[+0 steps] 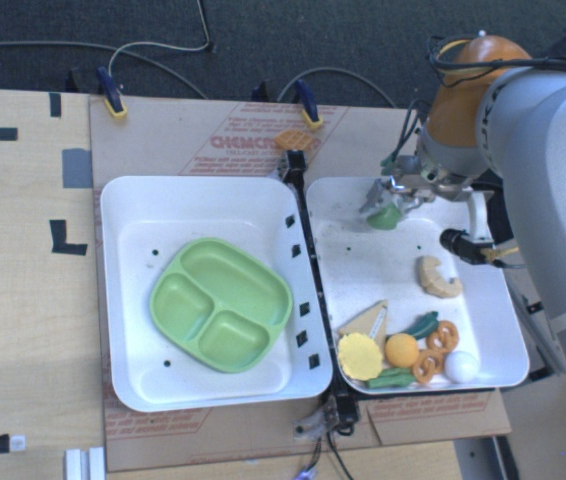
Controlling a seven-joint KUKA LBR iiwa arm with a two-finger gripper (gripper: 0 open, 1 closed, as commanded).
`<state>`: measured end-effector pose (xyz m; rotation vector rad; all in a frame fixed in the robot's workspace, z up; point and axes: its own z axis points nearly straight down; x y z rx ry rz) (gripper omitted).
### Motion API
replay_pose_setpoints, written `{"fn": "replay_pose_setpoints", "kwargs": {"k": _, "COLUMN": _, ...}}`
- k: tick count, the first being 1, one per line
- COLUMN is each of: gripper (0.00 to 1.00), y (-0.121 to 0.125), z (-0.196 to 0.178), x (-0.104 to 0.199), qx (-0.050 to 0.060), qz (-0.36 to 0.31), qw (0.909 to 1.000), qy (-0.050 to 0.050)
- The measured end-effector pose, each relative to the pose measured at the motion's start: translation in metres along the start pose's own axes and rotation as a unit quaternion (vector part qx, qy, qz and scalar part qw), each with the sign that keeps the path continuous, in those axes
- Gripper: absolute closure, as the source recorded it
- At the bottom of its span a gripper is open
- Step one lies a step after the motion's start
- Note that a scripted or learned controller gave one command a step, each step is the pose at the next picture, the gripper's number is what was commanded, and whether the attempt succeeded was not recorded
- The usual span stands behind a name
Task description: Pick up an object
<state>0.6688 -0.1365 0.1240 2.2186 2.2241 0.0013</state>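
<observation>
My gripper (391, 206) hangs over the far part of the right bin (348, 203), and its fingers are shut on a small green object (384, 217) that shows between the fingertips just above the bin floor. Other food items lie in the same bin. A beige biscuit-like piece (439, 276) sits near the right wall. At the near edge are a tan wedge (366, 320), a yellow disc (360, 356), an orange ball (401, 349), a pretzel (435, 353), a white egg (460, 366) and a dark green pod (423, 324).
The left bin (128, 208) holds a light green divided plate (221, 306). A black-marked divider (308, 268) runs between the bins. Two clamps (112, 94) (309, 104) and cables sit at the cardboard's far edge. The arm's grey body (533, 168) rises over the right bin's right side.
</observation>
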Motion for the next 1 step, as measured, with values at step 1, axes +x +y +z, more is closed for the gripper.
{"fn": "replay_pose_setpoints", "kwargs": {"k": 1, "gripper": 1.00, "y": -0.0501, "z": -0.0606, "x": 0.0503, "qx": 0.001, "qz": 0.000, "qw": 1.0000, "qy": 0.000}}
